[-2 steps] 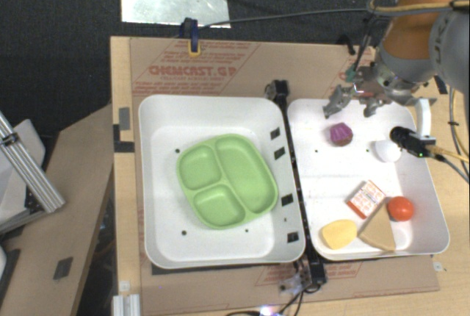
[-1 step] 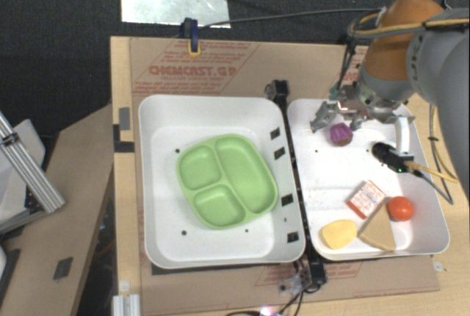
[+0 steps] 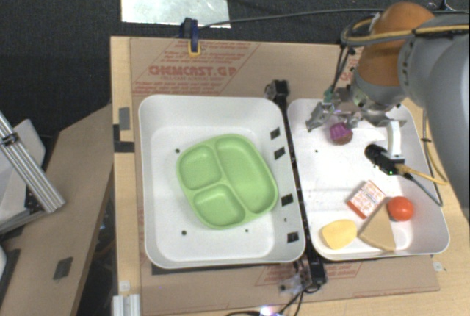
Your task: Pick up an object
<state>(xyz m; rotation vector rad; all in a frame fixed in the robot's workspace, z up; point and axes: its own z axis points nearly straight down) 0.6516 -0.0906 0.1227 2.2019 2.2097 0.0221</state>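
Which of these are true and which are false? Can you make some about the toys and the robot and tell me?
1. The green tray lies in the left bin. True.
2. The purple toy lies in the left bin. False: it lies in the right bin, near its far end.
3. The gripper is right by the purple toy. True.
4. The tomato sits on the green tray. False: it lies in the right bin, beside the wedge.
5. The green tray has three sections. True.
6. The yellow toy is at the far end of its bin. False: it is at the near end.

Purple, perhaps round object (image 3: 340,133) below gripper (image 3: 332,113)
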